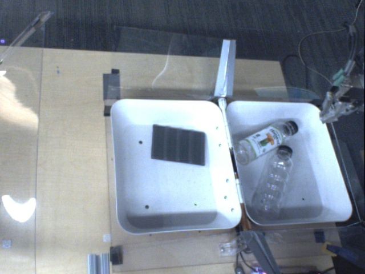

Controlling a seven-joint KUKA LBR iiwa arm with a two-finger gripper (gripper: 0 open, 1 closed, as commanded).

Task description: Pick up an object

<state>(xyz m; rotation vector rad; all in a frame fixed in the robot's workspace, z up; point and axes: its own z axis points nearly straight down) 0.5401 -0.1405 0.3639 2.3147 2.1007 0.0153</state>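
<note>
I sit at the far right of the bench, my gripper (332,110) hanging just past the upper right corner of the right bin (336,170). From this slanted overhead view my tip is a small pale shape among cables, too small and blurred to read, so I cannot tell how I am set, and I see nothing in my grasp.

Two bottles lie in the right bin, both well apart from me. The labelled bottle (266,141) is on its side in the upper left part of the bin, its dark cap pointing up and to the right, its clear base toward the divider between the bins. Its label is white with green and orange marks. The clear bottle (272,181) lies just below it, running down and slightly left from a dark cap near the bin's middle to its base near the lower wall. The cap end of the clear bottle sits just beside the body of the labelled one; whether they touch I cannot tell.

The left bin (128,170) holds a dark flat rectangle (178,145) lying in its upper middle, ribbed with faint vertical lines, apart from every wall. Both bins rest side by side on the pale wooden bench (63,153)
</note>
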